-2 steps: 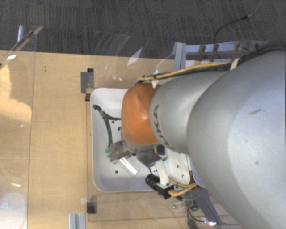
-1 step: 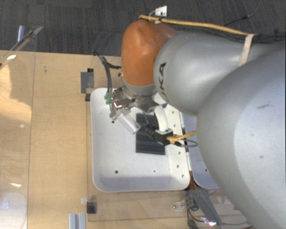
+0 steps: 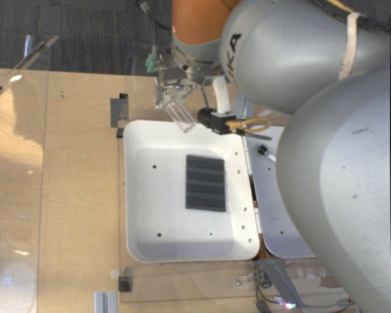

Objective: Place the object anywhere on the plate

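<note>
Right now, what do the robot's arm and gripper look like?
The arm is smooth, rounded grey casing with dark lettering, a pale strap round one link and an orange band above the wrist. The gripper looks small, metallic and partly see-through.

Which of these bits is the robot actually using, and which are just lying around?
For the job:
- gripper, over the far rim of the left bin
- dark ribbed plate, in the middle of that bin

Lying about:
- right bin
- small black piece in it (perhaps the object; too small to tell)
- black block and second block on the bench
</note>
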`<state>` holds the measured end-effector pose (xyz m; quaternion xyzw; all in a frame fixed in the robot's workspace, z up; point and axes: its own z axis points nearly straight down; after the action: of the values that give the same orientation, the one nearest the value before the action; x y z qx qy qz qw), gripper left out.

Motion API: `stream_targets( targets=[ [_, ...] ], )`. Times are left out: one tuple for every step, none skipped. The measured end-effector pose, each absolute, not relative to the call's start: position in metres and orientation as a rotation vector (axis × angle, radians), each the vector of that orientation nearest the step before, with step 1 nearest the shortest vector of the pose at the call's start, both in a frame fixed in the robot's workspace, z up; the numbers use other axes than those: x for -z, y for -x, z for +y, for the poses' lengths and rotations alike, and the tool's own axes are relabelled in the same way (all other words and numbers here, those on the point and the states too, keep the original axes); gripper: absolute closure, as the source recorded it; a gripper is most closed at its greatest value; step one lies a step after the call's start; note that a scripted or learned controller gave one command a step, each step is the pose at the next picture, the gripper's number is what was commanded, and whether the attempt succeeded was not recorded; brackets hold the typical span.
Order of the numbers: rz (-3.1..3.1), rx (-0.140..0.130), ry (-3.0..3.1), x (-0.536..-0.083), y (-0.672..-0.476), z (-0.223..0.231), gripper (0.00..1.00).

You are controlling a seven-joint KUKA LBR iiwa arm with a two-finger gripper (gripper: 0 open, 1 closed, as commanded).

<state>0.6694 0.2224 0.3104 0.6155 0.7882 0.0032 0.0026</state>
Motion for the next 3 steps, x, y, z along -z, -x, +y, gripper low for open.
stream_targets(
  targets=[
    [2.393, -0.003, -2.033, -0.228, -0.626, 0.226, 1.0],
    [2.393, -0.004, -2.033, -0.228, -0.626, 0.226, 0.0],
    [1.936, -0.001, -2.475, -0.151, -0.639, 0.23, 0.0]
  ],
)
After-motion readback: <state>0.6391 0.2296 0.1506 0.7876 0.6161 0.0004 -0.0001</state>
